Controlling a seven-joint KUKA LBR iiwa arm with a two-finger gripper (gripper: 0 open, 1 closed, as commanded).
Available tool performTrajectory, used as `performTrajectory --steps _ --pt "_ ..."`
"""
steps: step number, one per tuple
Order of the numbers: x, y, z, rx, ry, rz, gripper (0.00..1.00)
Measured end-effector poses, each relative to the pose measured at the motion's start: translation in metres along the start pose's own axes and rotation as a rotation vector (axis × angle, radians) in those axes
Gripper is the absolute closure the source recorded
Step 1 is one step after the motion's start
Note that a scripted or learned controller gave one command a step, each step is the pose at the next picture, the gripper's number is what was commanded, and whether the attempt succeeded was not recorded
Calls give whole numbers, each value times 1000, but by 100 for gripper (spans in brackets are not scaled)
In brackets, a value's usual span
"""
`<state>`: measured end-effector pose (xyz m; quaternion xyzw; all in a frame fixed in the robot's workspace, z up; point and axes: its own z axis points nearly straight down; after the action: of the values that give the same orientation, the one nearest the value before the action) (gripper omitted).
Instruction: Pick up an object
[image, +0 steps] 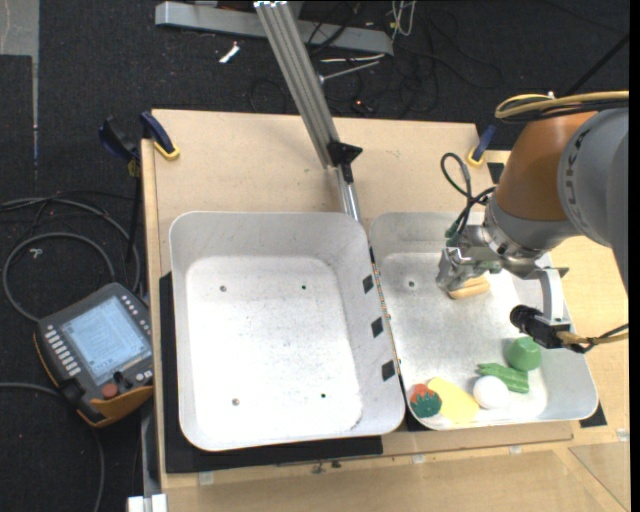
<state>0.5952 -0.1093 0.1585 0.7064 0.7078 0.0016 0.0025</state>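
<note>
Tool down on the tan block, lift not yet made

Tool of the grey arm sits low inside the right-hand shallow white bin, directly over a small tan, block-shaped object. The block lies on the bin floor, touching or just beneath the metal fingertips, and its lower edge pokes out below them. Whether the fingers are spread or pressed onto it cannot be told from this slanted view, so no grasp can be claimed.

Judged from this, the reach and descent look done; closing securely and lifting remain.

The arm comes in from the right of that bin, its orange band above the wrist, with the wrist bent so that the tool points steeply down.

Other candidates lie well apart from the tan block, toward the near edge of the same bin: a green rounded toy, a white ball-like object, a flat yellow piece and a small red and green item clustered together. The left-hand white bin lies beside it on the wooden desk.
</note>
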Motion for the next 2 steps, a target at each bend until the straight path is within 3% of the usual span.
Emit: performTrajectory --steps 2 --pt "-6 10 -119 -2 -1 -2 100"
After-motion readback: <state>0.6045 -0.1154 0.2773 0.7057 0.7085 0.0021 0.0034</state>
